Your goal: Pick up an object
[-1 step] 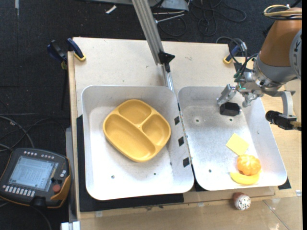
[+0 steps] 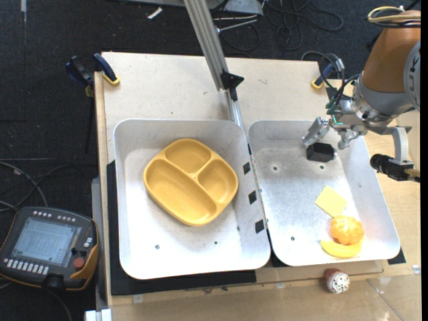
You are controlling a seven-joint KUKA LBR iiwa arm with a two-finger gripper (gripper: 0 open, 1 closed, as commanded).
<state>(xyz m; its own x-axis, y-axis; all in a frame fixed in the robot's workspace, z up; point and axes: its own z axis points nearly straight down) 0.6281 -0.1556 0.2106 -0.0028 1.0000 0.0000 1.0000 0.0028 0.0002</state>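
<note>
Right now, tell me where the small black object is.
The small black object lies in the right bin, near its far edge, just below the gripper and well away from the yellow square.

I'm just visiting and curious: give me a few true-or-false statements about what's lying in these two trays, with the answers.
1. The yellow divided plate lies in the left bin. True.
2. The orange fruit sits inside that plate. False: it is in the right bin, near its front corner.
3. A pale yellow block lies just behind the orange fruit. True.
4. The gripper hangs over the left bin. False: it is above the right bin's far end, by a small black object.
</note>
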